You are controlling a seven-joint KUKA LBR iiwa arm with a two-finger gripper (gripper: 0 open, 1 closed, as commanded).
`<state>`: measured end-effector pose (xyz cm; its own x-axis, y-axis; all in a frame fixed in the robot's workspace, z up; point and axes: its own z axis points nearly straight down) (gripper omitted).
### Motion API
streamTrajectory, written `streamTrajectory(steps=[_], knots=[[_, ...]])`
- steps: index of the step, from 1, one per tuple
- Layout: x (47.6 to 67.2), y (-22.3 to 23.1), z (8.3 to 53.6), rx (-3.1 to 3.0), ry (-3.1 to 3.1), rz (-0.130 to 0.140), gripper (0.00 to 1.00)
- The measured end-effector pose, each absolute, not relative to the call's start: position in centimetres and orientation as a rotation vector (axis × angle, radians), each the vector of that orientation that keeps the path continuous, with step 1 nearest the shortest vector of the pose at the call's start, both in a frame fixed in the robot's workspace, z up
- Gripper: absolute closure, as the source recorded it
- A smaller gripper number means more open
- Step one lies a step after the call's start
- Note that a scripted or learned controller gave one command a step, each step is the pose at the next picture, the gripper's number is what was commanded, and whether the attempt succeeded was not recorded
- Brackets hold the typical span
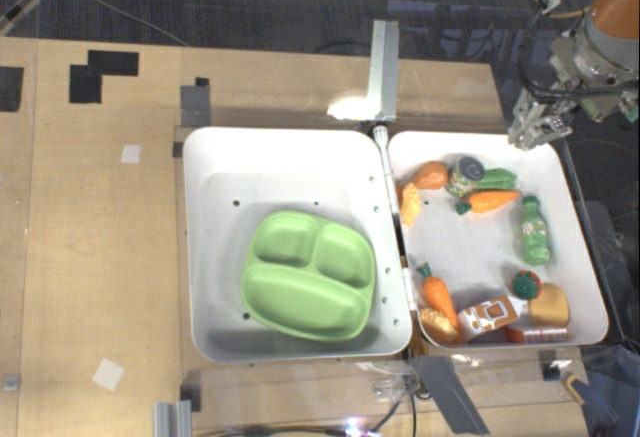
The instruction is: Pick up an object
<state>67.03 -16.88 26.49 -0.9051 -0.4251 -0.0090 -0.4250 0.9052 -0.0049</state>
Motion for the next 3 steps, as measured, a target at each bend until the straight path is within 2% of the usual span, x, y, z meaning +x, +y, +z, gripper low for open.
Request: streamTrajectory(steps=[1, 2, 3], knots=[[67.1, -10.2, 28.4, -0.474, 3.092, -0.001, 1.00], [67.1, -5.9, 32.6, 0.035, 3.127, 0.002, 1.00], [63.3, -18.7, 33.5, -0.128, 3.127, -0.009, 1.00]])
